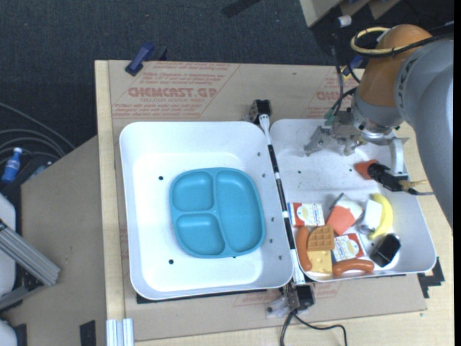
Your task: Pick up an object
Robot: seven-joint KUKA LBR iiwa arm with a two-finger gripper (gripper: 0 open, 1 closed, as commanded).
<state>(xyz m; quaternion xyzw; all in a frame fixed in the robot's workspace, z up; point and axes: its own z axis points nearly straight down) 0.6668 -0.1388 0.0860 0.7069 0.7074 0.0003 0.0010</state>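
Observation:
My gripper (331, 143) hangs low over the bare back part of the right bin (310, 175), its grey fingers (312, 145) spread open with nothing between them. The toy food lies in a heap at the front of that bin, well in front of the gripper: a yellow banana (382, 212), a waffle (322, 238), a sausage (347, 268), two small cartons (310, 213) (347, 246), an orange wedge (344, 214) and a black block (386, 249). A small red piece (366, 169) lies to the right of the gripper, near the bin's right wall.
The left bin (144, 193) holds a blue divided plate (216, 212). The arm's orange band (385, 63) and grey body rise over the right bin's back right corner. A blue clip (140, 58) lies at the board's far edge.

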